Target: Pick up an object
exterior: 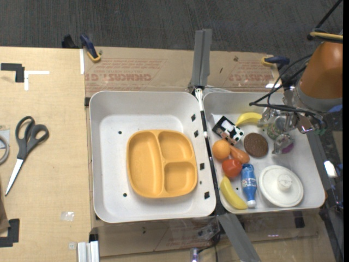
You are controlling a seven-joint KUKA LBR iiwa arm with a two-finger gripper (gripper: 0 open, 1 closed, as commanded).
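Landmark: brown disc (256, 144), lying in the right bin (316, 201). Gripper (279, 129) hovers just right of and slightly above the disc, over the bin's upper right part; clutter and cabling obscure it, so its state cannot be told. A purple item (284, 144) sits just right of the disc, under the gripper. Upper banana (249, 118) above-left of the disc; orange (221, 149) to its left; blue bottle (248, 184) below it; white lidded bowl (281, 185) below-right. Yellow divided plate (162, 162) far left, in the left bin (103, 162).
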